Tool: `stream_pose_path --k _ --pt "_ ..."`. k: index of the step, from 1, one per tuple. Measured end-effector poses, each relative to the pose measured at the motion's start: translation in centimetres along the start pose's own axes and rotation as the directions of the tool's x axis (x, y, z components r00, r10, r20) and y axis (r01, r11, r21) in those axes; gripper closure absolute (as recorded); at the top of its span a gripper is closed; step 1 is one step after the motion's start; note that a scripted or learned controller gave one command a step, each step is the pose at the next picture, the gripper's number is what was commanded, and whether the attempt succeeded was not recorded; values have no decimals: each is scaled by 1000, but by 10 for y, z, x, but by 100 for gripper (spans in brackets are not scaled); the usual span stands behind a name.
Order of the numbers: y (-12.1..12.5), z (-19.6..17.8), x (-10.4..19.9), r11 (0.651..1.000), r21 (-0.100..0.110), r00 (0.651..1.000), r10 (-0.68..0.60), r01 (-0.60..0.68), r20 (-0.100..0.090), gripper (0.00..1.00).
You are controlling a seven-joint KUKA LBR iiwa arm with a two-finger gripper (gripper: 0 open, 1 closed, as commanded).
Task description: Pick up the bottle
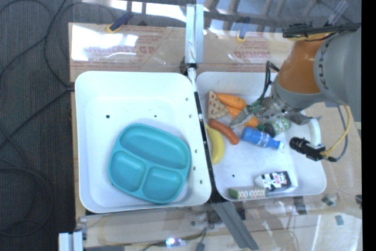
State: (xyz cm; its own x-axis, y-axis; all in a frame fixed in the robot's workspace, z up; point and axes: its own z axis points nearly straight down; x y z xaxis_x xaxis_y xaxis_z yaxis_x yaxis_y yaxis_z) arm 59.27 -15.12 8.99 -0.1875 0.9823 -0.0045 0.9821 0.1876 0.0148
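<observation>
bottle [261,139]: blue, lying on its side in the right bin [305,185], next to the banana [217,146] and sausage [224,131]
gripper [254,116]: hovering just above-left of the bottle, over the carrots [231,101]
grip: honestly can't tell how wide it is; not holding the bottle

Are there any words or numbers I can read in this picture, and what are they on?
No text here can be read.
Clear panels behind the bins: reddish printing, too blurred to read.
Blue bottle: label too small to read.
Small black and white box: markings too small to read.
Teal tray: no writing on it.
</observation>
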Motion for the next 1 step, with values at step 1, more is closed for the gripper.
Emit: stream_pose_path --k 1 --pt "-54 -1 -27 998 1 998 -67 67 2 0"
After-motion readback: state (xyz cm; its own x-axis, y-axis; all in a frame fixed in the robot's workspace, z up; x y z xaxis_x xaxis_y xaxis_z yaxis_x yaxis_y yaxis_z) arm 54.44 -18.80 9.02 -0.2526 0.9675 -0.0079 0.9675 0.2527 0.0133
